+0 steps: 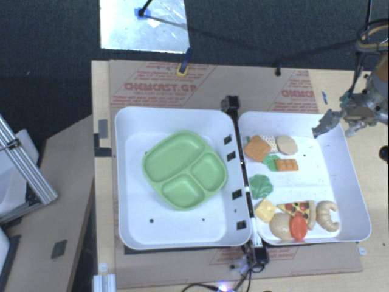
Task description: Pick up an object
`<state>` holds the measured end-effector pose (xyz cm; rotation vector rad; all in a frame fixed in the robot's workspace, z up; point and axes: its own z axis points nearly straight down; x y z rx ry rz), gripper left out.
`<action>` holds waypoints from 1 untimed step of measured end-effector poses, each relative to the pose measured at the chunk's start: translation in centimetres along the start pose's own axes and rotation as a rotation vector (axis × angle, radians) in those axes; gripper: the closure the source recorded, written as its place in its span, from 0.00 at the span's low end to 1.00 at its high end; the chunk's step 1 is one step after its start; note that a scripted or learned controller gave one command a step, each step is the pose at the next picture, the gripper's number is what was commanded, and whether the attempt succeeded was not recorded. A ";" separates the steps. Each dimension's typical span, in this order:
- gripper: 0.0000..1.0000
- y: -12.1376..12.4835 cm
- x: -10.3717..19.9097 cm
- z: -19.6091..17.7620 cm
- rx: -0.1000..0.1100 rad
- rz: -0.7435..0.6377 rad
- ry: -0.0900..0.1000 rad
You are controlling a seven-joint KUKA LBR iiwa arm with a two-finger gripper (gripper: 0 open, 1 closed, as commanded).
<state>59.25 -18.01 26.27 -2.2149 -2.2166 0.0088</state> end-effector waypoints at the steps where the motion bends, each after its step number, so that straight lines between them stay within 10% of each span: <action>1: 0.00 0.2 0.0 -0.7 -0.011 -0.003 -0.002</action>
